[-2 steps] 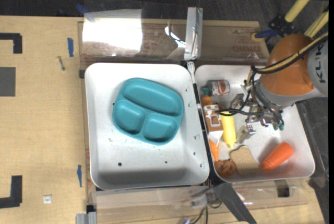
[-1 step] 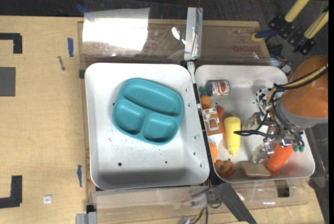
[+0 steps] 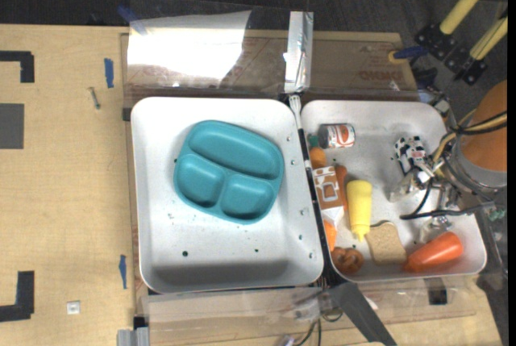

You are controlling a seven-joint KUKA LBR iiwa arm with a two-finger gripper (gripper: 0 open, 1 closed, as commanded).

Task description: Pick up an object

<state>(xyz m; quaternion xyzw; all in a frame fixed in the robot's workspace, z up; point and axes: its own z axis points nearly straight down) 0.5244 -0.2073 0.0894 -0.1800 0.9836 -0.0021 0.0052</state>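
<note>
Carrot (image 3: pixel 435 252) (orange, glossy), tapered, lying flat

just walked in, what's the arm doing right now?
The arm reaches in over the right bin, its hand low near the bin's right side, above the clutter. I can't tell whether it holds anything. In that bin lie a carrot, a yellow bottle, a small can and a cracker-like piece. The left bin holds a teal divided plate.
</note>
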